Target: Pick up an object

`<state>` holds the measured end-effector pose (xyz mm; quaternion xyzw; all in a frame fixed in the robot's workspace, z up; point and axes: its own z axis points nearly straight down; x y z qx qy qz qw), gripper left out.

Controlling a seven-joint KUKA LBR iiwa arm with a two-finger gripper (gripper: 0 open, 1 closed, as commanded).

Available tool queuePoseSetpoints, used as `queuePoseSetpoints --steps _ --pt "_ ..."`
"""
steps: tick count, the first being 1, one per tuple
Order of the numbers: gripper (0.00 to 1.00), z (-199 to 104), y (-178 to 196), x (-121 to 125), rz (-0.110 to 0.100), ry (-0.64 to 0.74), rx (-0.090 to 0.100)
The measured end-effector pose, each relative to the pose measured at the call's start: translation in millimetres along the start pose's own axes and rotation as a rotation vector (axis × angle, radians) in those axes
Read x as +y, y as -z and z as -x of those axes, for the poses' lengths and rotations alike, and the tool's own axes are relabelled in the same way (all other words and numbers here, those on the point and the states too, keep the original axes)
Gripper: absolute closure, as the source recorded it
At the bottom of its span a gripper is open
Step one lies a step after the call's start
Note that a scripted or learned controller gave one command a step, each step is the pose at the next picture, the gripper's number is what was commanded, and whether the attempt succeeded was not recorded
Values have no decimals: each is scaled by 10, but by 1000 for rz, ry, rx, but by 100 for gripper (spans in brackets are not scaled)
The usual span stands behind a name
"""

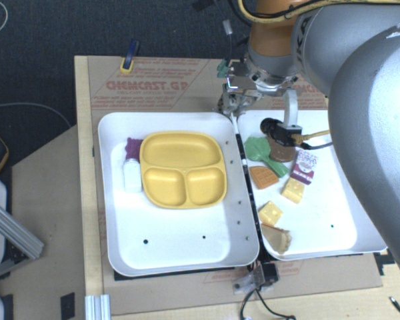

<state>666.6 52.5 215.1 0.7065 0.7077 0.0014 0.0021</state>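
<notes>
Where the board under the bins is bare, red print reads "CHEMCAST GP" [147, 84], upside-right to the camera. Left bin [120, 232]: a yellow divided plate [183, 168], one long compartment at the far side and two smaller ones nearer the camera, long axis running left-right; a white bottle with a purple cap [131, 165] lies just beside its left edge, cap toward the far wall. Right bin [333, 235]: green piece [259, 148], brown cup [283, 149], small purple-and-white packet [305, 166] with unreadable print, orange-brown wedge [263, 177], two pale yellow blocks [293, 190], a tan piece at the near rim. Gripper [235, 104] hangs over the far end of the divider between bins; cannot tell whether it is released or clenched, and no object is seen in it.
</notes>
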Motion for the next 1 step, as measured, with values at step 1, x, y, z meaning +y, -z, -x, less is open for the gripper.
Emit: queuePoseSetpoints --steps 1 --pt "100 -44 43 64 0 -1 0"
